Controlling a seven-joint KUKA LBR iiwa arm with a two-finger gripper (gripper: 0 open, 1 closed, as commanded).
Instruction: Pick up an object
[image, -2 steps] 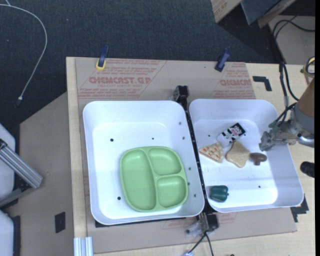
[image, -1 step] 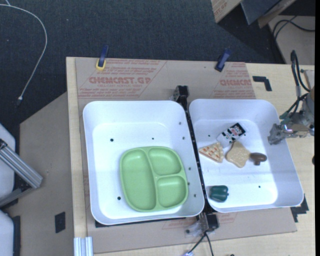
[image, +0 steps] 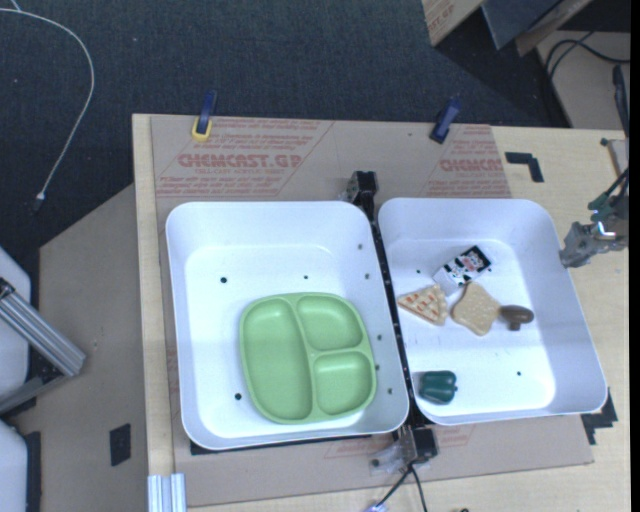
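While the left bin (image: 190, 250) holds just a green divided plate (image: 305, 355), the right bin (image: 570, 320) carries the pickable pieces: a toast slice (image: 474, 310), waffle wedge (image: 424, 305) and green pepper (image: 436, 386). Near the tabletop's right edge the end effector (image: 585, 240) hangs beyond that bin's outer rim, nothing between its tips; whether it is parted or closed I cannot tell. The toast lies toward the bin's middle, back from there.

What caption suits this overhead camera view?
Green divided plate in the left bin; toy foods in the right bin; tool at the edge.

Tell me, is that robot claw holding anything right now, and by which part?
Nothing is held. The gripper sits at the right bin's outer edge, with no item between its fingers. The toy food pieces lie on the bin floor, apart from it.
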